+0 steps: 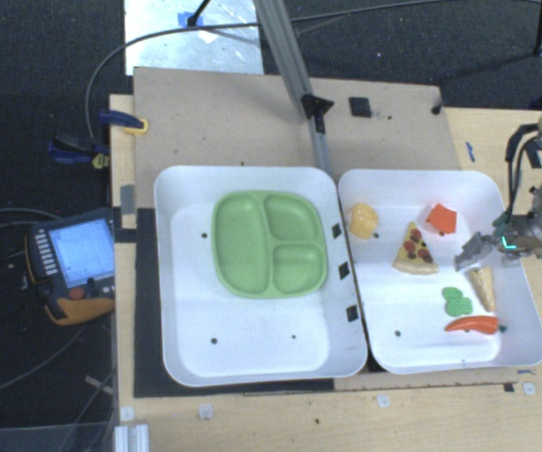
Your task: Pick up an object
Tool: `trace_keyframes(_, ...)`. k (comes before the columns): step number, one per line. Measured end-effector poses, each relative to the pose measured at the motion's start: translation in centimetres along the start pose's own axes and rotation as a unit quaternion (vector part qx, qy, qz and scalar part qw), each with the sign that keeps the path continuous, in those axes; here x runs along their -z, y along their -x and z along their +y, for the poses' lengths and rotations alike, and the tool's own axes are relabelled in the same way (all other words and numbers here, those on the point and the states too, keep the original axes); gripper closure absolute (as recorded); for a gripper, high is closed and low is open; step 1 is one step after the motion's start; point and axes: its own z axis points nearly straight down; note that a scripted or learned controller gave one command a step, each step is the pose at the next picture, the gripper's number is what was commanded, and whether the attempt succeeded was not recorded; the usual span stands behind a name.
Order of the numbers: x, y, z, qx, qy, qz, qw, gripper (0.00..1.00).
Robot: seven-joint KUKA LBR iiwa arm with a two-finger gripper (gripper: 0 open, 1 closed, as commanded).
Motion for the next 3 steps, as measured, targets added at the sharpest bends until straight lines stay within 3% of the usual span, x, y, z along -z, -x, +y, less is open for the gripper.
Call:
trace_keyframes(1,0.0,0.0,0.0,0.0,0.0,0.0,1.0,0.0)
trace_keyframes(2,-6.2,-0.2,-0.1,-0.002,-0.002,0.001,1.0,0.0)
trace_keyframes(3,-9.7,-0.2,0.0,0.0,0.002,0.0,1.0,0.0)
